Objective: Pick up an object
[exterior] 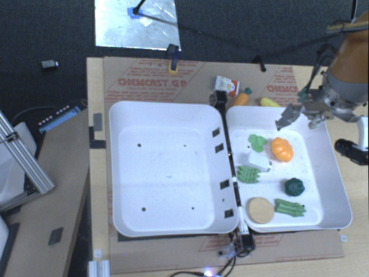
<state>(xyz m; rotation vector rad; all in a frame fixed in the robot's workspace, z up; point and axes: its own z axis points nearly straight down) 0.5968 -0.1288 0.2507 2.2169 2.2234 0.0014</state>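
Six toys lay in the right bin [328,172], any one of them there for the picking. An orange pumpkin [282,149] sat toward the far edge, and just beside it, nearer the divider, a small leafy green piece [257,141]. A white block [259,161] rested near the bin's middle, touching a ridged green vegetable [248,174] by the inner wall. Toward the near edge sat a dark green broccoli-like lump [294,186], then a flat tan disc [260,210] at the near inner corner, with a long green bean pod [289,208] just beside it.

Over the far edge of that bin hung the gripper [298,116], up above the pumpkin and apart from it, nothing between its fingers [286,119]. Those fingers looked spread some way, though how far was hard to judge from that angle. The arm [349,68] came in over the bin's far right corner, orange band showing.

The left bin [121,172] stood alongside, wall to wall. Beyond the bins, on the cardboard sheet [144,77], lay a carrot [241,98], a yellow piece [268,102] and a small white-and-red packet [225,85].
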